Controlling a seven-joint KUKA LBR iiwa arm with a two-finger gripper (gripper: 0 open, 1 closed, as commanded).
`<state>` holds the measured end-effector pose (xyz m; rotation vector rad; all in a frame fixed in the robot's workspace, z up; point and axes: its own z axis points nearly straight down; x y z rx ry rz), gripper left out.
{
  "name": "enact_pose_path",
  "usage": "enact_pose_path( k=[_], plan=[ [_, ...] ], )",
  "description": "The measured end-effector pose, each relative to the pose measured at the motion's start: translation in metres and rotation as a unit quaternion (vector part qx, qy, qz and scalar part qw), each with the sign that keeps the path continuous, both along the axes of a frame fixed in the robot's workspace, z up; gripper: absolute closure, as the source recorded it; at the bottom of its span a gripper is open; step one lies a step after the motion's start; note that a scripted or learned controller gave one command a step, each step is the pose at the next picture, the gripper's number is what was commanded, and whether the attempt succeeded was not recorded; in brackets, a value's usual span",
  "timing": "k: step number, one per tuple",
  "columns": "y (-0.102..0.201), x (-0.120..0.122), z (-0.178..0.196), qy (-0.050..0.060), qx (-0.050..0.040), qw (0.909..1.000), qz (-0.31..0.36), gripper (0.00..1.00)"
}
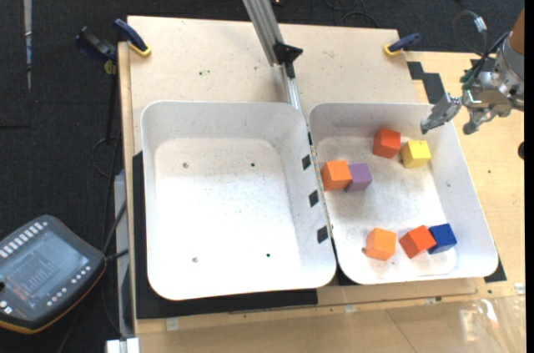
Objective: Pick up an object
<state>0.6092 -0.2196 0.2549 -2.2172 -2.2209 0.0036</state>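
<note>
One pincer (pixel 455 115) hangs at the upper right rim of the right bin (pixel 467 201), fingers spread with nothing between them. Closest to it sit a yellow cube (pixel 416 153) and a red-orange cube (pixel 386 143), near each other. Further in, an orange cube (pixel 336 173) touches a purple cube (pixel 359 176). Along the near rim are another orange cube (pixel 380 244), a red cube (pixel 416 241) and a blue cube (pixel 442 237), those last two touching. The left bin (pixel 158 176) sits alongside on the pale worktop (pixel 209 59), speckled and bare, so lots of open room there.
</note>
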Motion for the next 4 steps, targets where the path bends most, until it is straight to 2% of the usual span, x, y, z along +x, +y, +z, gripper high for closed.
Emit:
enact_pose_path(
  k=[1,2,3,4],
  plan=[
    [0.0,0.001,0.003,-0.002,-0.0009,1.0,0.001,0.0],
    [-0.004,0.007,-0.045,0.0,-0.0004,1.0,-0.001,0.0],
    [0.004,0.006,-0.091,0.0,0.0001,1.0,0.0,0.0],
    [-0.003,0.013,-0.133,-0.005,-0.0034,1.0,-0.001,0.0]
  ],
)
